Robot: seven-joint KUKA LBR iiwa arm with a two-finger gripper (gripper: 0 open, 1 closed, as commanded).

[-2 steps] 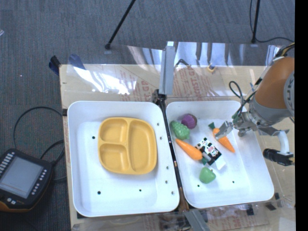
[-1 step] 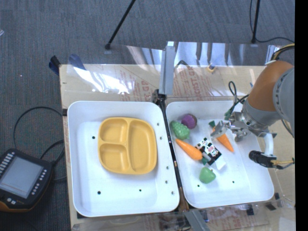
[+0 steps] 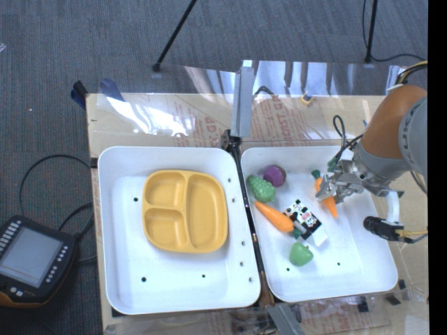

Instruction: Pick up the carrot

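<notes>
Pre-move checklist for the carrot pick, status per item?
1. Target in view: carrot lies in the right bin: ok.
2. A second carrot sits right at the gripper; which is the target: cannot tell.
3. Grasp confirmed: cannot tell.
4. Clutter: first carrot touches the broccoli and cow-print carton: not ok.
5. Yellow tray in the left bin, out of the way: ok.

grey carpet floor, tripod legs

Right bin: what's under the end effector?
A small carrot lies under the end effector, its orange tip poking out below. The end effector covers the carrot's middle, so any grip is hidden.
</notes>
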